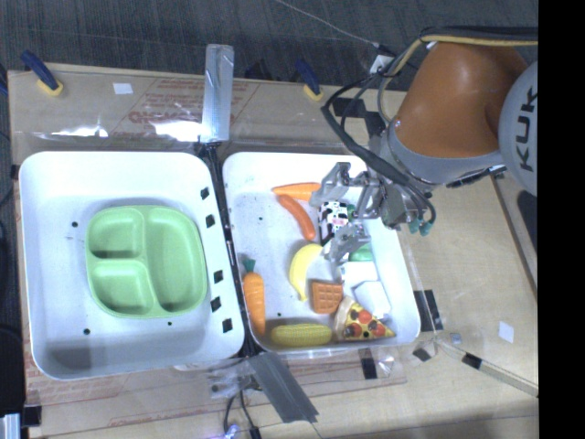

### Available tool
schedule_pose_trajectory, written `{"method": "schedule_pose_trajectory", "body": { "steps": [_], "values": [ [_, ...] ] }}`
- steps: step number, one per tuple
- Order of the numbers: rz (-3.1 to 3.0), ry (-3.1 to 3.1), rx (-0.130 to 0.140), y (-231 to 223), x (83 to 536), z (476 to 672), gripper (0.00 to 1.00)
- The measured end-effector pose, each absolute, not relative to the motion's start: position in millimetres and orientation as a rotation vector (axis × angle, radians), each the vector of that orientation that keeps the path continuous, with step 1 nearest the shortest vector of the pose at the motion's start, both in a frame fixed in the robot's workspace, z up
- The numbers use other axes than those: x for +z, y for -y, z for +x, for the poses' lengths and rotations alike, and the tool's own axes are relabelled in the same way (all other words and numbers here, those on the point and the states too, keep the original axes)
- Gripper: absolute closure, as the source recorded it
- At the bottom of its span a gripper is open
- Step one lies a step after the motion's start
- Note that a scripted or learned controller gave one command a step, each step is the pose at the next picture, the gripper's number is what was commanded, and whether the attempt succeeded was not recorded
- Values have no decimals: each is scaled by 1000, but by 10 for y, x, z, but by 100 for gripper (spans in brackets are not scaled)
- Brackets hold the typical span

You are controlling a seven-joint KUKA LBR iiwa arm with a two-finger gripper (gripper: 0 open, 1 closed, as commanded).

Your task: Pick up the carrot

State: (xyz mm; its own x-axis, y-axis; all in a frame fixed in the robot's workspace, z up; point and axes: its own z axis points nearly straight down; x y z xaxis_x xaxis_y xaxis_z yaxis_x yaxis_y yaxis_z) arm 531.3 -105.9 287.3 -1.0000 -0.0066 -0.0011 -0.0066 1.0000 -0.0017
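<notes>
the carrot, likely light, stiff, slick plastic along the right bin's left wall, suits a mid-body pinch; whether the gripper is wide or narrow i cannot tell.

Glossy plastic carrot — smooth.

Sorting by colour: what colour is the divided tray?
Light green tray, in the left bin, camera view.

Arm: grey KUKA arm with orange band, reaching in from the right.
Gripper: two-finger gripper pointing left and down, at centre-right.
</notes>
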Motion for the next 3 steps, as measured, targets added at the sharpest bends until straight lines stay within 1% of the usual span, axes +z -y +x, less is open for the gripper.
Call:
{"method": "schedule_pose_trajectory", "body": {
  "steps": [1, 2, 3],
  "values": [
    [75, -3149, 4, 283, 1881, 4916, 0],
    [260, -3134, 0, 944, 1614, 4899, 0],
    [695, -3065, -5, 976, 974, 5246, 0]
  ]
}}
